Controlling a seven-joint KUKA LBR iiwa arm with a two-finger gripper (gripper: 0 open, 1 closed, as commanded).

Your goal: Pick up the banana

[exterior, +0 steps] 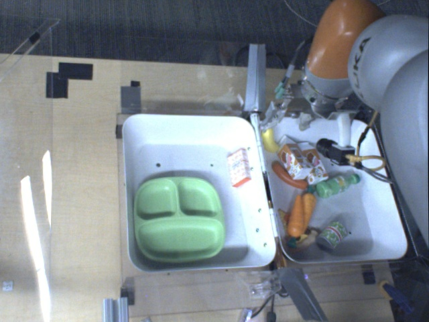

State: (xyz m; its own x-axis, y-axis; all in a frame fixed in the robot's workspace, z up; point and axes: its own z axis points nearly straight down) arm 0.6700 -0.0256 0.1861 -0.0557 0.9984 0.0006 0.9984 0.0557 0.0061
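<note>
While the arm (382,59) is reaching in over the right bin (385,230), the banana (269,140) is lying at that bin's upper left corner, just beside the divider, with the jaws hanging just above and to the right of it; whether they are open or closed cannot be told. Just right of the banana a printed snack packet (303,163) is lying, its writing too blurred to read. A sausage (287,176), a green bottle (333,185), a carrot (299,215) and a can (332,235) are crowding further from the banana. In the left bin (144,136) a green tray (179,217) and a small carton (239,167) are sitting.
</note>
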